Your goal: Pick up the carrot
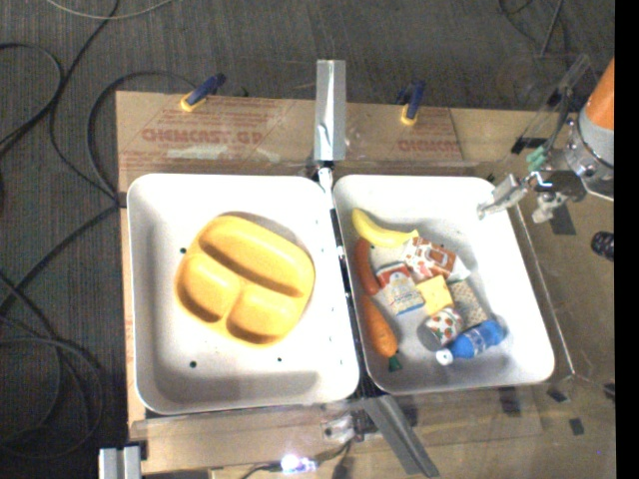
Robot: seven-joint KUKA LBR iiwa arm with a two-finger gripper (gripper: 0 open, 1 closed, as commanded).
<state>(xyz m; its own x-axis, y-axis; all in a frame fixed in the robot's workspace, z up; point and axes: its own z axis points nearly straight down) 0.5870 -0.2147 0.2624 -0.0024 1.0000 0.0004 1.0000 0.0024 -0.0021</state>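
Note:
The carrot (378,328) is orange with a small green end and lies lengthwise along the left wall of the right bin (534,307), near the front. A reddish sausage-shaped item (364,264) lies just behind it, almost end to end. My gripper (519,204) hovers over the bin's back right corner, well away from the carrot. It is open, with nothing between its fingers (495,200).
The right bin also holds a banana (381,231), several small food packets (427,279), a can (440,327) and a blue bottle (474,341). A yellow divided plate (246,277) lies in the left bin (150,367). Clamps and cables sit behind the bench.

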